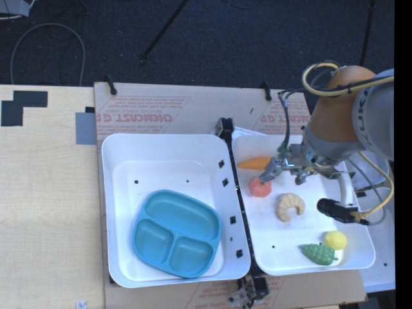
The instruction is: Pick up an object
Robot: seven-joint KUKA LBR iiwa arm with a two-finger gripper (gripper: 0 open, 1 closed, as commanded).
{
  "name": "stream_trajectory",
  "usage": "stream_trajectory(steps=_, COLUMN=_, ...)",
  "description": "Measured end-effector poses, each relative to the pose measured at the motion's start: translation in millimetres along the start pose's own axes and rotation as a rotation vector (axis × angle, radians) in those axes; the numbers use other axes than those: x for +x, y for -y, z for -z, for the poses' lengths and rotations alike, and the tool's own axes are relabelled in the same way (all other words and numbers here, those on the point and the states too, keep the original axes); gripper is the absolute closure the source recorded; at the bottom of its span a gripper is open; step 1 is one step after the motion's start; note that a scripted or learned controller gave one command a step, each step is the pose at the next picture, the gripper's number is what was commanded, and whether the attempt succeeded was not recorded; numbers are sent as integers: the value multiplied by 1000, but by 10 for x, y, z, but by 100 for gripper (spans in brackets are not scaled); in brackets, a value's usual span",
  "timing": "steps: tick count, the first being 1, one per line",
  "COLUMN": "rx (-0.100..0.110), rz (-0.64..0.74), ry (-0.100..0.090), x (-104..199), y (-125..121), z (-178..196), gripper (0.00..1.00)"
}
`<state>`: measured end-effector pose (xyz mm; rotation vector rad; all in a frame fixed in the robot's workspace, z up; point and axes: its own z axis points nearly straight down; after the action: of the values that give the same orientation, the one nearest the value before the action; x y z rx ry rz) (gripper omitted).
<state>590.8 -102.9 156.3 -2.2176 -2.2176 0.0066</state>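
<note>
Camera view from above: the right bin (367, 253) has the pickable stuff. A small reddish-pink piece (260, 187) sits near the bin's left wall, and the gripper (275, 170) hangs right above it, just up and to the right. Can't really tell if the fingers are apart or together, too small and dark, and nothing visibly sits between them. An orange carrot (253, 163) lies just behind the gripper. A croissant (290, 206) is near the middle of the bin, while a yellow lemon (335, 239) and a green bumpy item (319, 253) touch each other at the front. The left bin (122, 148) holds a blue divided tray (176, 232).
</note>
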Motion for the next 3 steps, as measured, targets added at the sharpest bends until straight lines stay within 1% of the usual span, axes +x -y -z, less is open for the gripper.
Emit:
stream_trajectory(steps=1, rx=0, rz=-1, ry=0, x=13, y=-56, z=-450, gripper=0)
stream_trajectory(steps=2, rx=-3, rz=-2, ry=0, x=28, y=-57, z=-690, gripper=0)
stream_trajectory(steps=3, rx=-2, rz=-6, ry=-1, x=18, y=-54, z=-586, gripper=100)
